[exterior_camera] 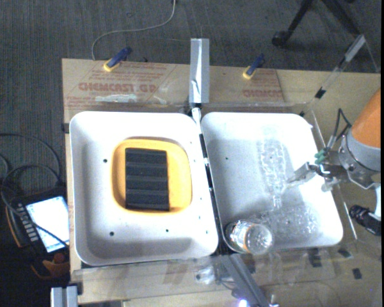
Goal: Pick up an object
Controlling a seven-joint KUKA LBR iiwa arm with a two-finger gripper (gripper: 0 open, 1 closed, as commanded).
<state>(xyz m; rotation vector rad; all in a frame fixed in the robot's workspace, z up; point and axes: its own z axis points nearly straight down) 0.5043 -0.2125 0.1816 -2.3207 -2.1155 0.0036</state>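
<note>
A yellow block with a black ribbed top [150, 176] lies in the middle of the left bin [89, 139]. In the right bin [243, 133] a clear stemmed glass [271, 162] lies lengthwise near the middle. A round clear cup [250, 236] rests at the bin's near left corner. My gripper [305, 171] reaches in over the right bin's right side, just right of the stemmed glass and close to its stem. I see nothing held in it.
The grey arm with its orange band [374, 123] comes in from the right edge. A metal divider post [198, 69] stands behind the seam between the bins. Two clamps [116, 58] hold the cardboard at the back. A tablet [41, 219] lies on the floor at left.
</note>
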